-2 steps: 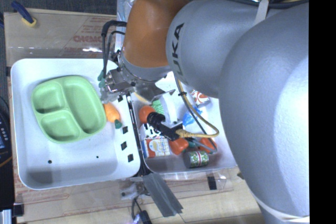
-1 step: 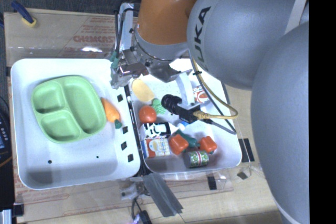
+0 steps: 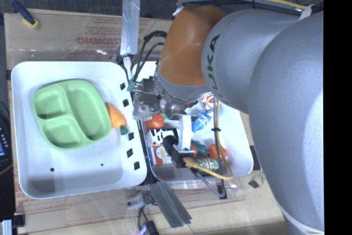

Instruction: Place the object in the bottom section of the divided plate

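The grey arm (image 3: pixel 275 91) enters from the right and covers most of that half of the view; its orange band (image 3: pixel 190 47) sits above the wrist, over the far edge of the right bin (image 3: pixel 245 140). The gripper (image 3: pixel 157 118) hangs at the divide between the two bins, low over the left part of the right bin. Its fingers are masked by the wrist housing and by the clutter beneath, so I cannot tell whether they are apart or together, nor whether anything lies between them. A small red-orange item (image 3: pixel 156 120) shows directly under the wrist, but its outline is too broken to identify. The left bin (image 3: pixel 71 179) carries the green divided plate (image 3: pixel 71 113), which lies in the far-left part of the bin; all three of its sections show bare green. An orange carrot-like object (image 3: pixel 115 115), with a dark green tip at its near end, lies on the bin floor touching or just beside the plate's right rim, outside the plate. The right bin is largely hidden by the arm; what shows is a jumble of packaged items (image 3: pixel 195 146) in red, blue and white, whose labels cannot be read. A yellow cable (image 3: pixel 206 168) runs across them near the bin's near wall. A grey strip (image 3: pixel 131 25) stands on the bench beyond the left bin.
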